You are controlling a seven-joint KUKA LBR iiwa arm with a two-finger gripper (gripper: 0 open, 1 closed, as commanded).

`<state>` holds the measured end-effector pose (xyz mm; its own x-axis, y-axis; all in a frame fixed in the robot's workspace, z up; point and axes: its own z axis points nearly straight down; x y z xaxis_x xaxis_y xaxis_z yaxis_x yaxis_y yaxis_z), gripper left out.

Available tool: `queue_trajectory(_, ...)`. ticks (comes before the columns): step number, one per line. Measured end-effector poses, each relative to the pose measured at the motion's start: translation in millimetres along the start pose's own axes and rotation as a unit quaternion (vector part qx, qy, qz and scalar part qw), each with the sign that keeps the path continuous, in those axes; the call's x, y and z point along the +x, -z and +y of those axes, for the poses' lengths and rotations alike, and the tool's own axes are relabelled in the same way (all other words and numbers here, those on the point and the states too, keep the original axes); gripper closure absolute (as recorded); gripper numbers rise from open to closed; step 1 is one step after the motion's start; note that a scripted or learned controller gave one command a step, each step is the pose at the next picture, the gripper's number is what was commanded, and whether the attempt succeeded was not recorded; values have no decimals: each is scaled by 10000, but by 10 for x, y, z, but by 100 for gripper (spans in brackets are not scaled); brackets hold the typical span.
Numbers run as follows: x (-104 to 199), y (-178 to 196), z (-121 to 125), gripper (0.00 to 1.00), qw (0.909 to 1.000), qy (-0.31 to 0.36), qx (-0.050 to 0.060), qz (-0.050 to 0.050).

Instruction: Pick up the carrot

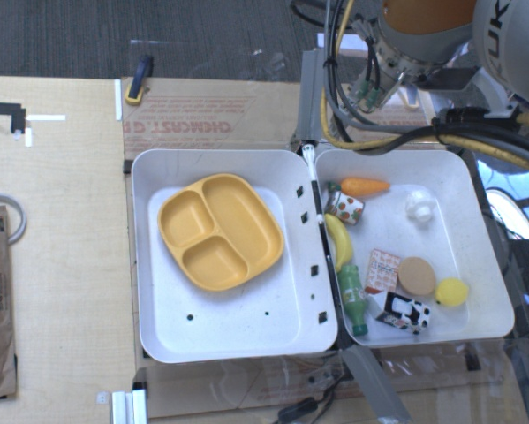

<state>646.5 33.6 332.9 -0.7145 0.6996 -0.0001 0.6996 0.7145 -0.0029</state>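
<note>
The carrot (366, 186) lies at the right bin's (476, 184) far-left corner, beside the banana (338, 239). The claw's state cannot be told.

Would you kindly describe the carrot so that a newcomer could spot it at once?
Look in the right bin, along its far edge near the divider. The carrot lies there on its side, just above a small printed can. It is the only orange, tapered thing there.

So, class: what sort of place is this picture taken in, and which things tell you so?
Probably a robotics lab test bench, not a kitchen. A cabled robot arm hangs over two white bins; the food, such as the carrot and banana, looks like toys; cardboard lines the bench.
</note>
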Motion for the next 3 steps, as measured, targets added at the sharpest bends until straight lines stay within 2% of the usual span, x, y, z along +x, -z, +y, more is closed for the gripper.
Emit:
queue_trajectory(1,564,-11,495,100,9896,1436,-5,-2)
queue_trajectory(2,393,-336,428,100,9534,3019,-7,3)
queue_trajectory(3,373,-693,288,100,9771,2127,-3,5)
